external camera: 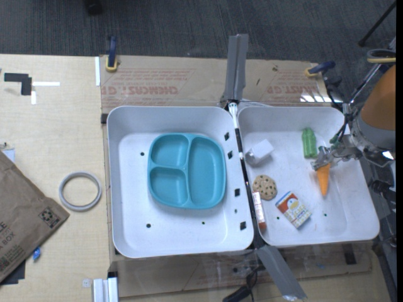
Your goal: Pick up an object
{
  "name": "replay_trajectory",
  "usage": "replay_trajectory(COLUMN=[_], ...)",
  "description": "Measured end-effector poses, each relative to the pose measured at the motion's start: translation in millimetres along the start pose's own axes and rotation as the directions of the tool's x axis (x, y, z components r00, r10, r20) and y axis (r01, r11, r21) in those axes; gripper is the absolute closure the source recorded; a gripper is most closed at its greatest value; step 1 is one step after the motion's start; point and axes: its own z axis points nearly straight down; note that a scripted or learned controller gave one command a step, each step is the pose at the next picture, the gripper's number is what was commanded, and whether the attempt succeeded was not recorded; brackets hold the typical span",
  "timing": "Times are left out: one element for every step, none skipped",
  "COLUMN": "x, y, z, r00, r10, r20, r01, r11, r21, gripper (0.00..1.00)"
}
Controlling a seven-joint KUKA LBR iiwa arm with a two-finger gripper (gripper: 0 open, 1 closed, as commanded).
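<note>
The left bin (119, 187) is holding a teal tray (187, 170). The right bin (352, 225) is holding a bottle (308, 142), cookie (265, 186), carton (293, 209) and carrot (323, 180). The gripper (327, 159) is pinching the carrot's top near the right edge.

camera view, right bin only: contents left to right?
Red tube along the left wall → cookie → small carton → orange carrot, with the hand at its top end.

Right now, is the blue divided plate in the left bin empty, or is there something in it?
Empty. The blue plate lies flat in the left bin, and all three compartments show bare blue surface.
</note>
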Motion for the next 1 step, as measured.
replay_trajectory(x=[30.7], y=[37.1], z=[-126.6], r00=[0.967], r10=[0.256], r20=[0.006], r01=[-0.256], r11=[0.967], r21=[0.001], gripper=[1.0])
